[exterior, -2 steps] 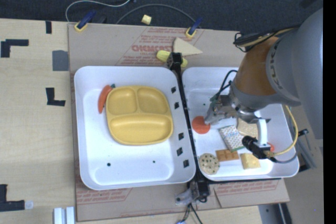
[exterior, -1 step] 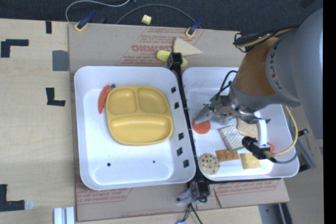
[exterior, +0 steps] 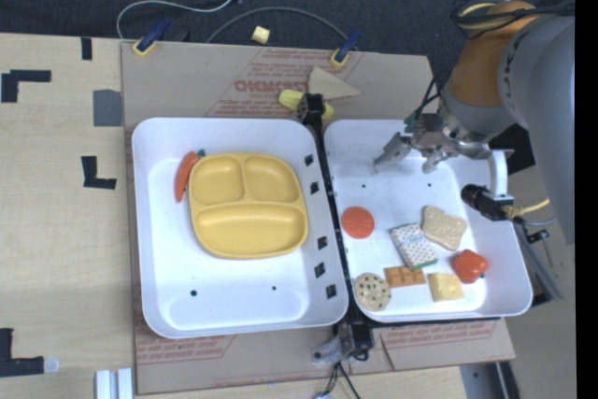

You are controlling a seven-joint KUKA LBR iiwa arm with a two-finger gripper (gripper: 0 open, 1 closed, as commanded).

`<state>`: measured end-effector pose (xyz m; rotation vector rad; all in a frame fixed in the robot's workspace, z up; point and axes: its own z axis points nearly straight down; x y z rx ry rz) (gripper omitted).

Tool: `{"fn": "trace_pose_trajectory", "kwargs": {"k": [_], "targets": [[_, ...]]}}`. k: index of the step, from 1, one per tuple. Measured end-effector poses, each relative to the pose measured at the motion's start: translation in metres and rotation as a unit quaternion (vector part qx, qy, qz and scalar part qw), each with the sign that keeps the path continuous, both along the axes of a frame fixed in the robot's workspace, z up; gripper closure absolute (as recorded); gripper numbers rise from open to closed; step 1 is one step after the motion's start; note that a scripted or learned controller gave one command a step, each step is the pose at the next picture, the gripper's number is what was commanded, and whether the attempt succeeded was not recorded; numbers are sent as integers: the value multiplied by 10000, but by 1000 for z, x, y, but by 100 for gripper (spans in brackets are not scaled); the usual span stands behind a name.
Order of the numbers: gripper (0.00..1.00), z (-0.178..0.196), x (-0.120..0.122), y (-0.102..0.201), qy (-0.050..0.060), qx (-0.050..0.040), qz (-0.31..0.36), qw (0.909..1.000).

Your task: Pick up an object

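Gripper positioned over the right bin at its 12 o'clock area; fingers spread, nothing between them; candidate objects grouped at the bin's 5 o'clock: red disc, cracker, patterned packet, red pepper, chocolate-chip cookie; left bin holds a yellow divided plate, carrot touching the plate's 9 o'clock edge.

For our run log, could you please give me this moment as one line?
tool open over right bin | holds nothing | orange disc unpicked | yellow tray in left bin
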<state>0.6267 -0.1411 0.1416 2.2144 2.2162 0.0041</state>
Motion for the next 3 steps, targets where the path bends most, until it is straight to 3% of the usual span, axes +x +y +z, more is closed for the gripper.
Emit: {"fn": "trace_pose_trajectory", "kwargs": {"k": [1, 2, 3], "targets": [[0, -51, -83, 37, 101, 40, -7, 9999], [0, -54, -27, 49, 32, 19, 13, 10000], [0, -55, -73, 39, 5, 11, -3, 10000]]}}
